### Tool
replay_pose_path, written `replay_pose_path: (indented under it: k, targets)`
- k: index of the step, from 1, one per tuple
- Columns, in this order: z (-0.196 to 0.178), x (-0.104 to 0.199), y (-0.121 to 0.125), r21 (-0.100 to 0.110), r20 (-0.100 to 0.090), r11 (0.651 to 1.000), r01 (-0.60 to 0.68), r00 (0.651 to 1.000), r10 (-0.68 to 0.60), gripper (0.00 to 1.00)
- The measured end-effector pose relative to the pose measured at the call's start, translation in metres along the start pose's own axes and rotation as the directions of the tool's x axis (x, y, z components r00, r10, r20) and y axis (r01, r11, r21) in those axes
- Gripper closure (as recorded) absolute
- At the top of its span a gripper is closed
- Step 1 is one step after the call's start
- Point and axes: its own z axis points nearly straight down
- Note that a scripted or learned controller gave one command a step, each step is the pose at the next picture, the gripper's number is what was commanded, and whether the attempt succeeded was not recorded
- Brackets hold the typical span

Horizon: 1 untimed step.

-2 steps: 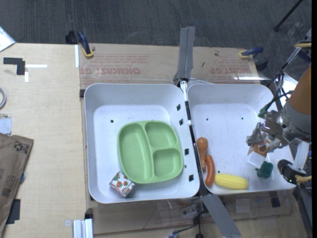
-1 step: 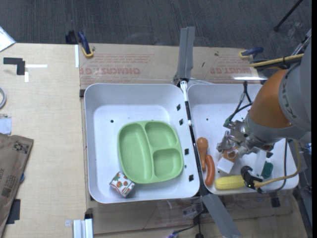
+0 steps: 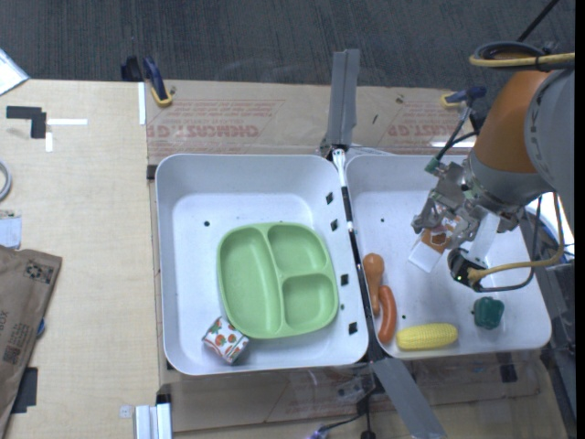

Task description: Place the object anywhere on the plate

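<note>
Two white bins sit side by side. The left bin (image 3: 174, 245) holds one green plate (image 3: 276, 280) and one small printed carton (image 3: 225, 340) touching its near corner. The right bin (image 3: 384, 190) holds one carrot (image 3: 373, 277), one sausage (image 3: 388, 314), one corn cob (image 3: 426, 337) and one green pepper (image 3: 488, 313). The gripper (image 3: 441, 231) hangs above this bin, clenched on a small red-and-white object (image 3: 436, 239).

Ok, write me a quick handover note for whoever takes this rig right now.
Claw: over the right bin, with something small and orange-brown at its tip; whether it is gripped can't be told.
Plate: green, in the left bin, nothing on it; a small printed carton sits beside its near-left corner.
Right bin: carrot, hot dog, corn, green pepper.
Done: nothing placed.
Left: get an object onto the plate.
</note>
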Motion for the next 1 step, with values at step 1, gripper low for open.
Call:
replay_pose_path:
  k: [1]
  targets:
    - [-0.0001, 0.0001, 0.0, 0.0, 0.0, 1.0, 0.0, 1.0, 0.0, 0.0]
